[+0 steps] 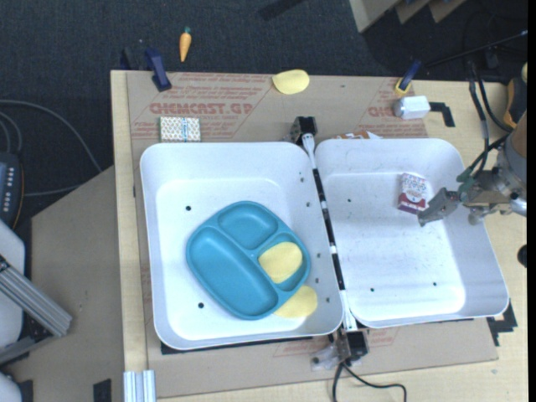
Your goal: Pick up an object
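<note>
On your bench, a brown board [251, 99] printed in red lettering lies under both bins. On its far edge you'll see a yellow oval piece [291, 81], a small patterned packet [180, 128], a blue clamp [157, 69] and a white block [414, 106]. Beyond it, a tiny toy carrot [185, 44] lies on the dark floor [75, 23].

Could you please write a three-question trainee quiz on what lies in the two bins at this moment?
1. True or false: the blue divided plate lies in the right bin.
2. What lies in one compartment of the plate? A) a yellow piece B) a carrot C) a clamp
3. Fill in: the end effector is beside the small red-and-white ______.

Key: 1 false, it lies in the left bin; 2 A; 3 packet.
</note>
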Robot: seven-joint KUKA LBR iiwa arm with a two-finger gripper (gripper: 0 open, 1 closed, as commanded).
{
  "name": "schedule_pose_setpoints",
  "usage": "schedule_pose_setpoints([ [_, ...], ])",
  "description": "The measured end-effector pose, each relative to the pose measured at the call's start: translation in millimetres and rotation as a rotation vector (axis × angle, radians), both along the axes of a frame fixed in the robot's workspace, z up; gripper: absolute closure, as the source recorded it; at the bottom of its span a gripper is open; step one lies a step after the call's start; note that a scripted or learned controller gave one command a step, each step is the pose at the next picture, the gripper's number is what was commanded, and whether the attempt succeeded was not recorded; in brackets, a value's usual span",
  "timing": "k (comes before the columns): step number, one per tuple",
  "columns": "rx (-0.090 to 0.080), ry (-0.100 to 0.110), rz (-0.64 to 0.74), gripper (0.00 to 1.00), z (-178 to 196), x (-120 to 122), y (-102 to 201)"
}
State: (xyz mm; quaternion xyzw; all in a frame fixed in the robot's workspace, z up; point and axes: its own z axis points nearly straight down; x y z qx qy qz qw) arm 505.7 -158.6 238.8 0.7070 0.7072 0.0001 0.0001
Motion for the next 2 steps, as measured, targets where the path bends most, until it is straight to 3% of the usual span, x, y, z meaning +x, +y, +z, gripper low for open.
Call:
schedule_pose_setpoints([
  [1,0.000,0.001,0.000,0.00,-94,61,-27],
  [2,-0.001,-0.001,0.001,0.00,-117,102,-43],
])
